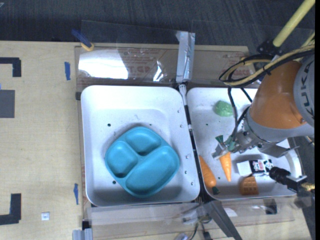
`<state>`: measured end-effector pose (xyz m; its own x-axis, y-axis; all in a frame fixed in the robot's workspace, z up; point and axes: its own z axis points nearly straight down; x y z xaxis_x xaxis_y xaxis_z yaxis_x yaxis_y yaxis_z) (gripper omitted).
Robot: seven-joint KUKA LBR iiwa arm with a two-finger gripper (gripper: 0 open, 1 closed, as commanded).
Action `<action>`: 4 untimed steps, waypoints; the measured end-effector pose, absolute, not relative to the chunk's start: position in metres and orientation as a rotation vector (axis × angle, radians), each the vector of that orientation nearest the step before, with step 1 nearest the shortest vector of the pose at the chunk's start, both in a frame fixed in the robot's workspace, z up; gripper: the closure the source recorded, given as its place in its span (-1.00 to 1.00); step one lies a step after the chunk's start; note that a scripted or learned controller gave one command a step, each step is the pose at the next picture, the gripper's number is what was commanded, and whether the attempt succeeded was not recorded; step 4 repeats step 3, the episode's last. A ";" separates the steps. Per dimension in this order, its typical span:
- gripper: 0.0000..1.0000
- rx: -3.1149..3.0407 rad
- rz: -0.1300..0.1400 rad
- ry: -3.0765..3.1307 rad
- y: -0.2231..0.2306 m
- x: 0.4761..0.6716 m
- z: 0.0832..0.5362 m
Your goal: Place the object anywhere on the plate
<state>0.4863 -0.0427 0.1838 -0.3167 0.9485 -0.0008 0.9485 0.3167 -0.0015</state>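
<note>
The gripper (223, 146) pinches the leafy top of a toy carrot (226, 166), likely light, rigid and slick, so a grip there may swing.

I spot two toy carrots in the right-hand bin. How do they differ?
The carrot under the gripper stands away from the bin walls, its green top up at the gripper and its tip pointing toward the bin's near edge. The carrot by the divider lies along the right bin's left wall, looks longer and darker orange, and its green end points the opposite way, toward the near edge. Both are orange and tapered.
</note>
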 end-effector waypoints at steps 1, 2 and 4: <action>1.00 -1.954 0.000 -2.459 0.047 0.484 0.183; 1.00 -2.007 0.003 -2.415 0.121 0.510 0.130; -1.00 -2.009 0.002 -2.415 0.120 0.511 0.131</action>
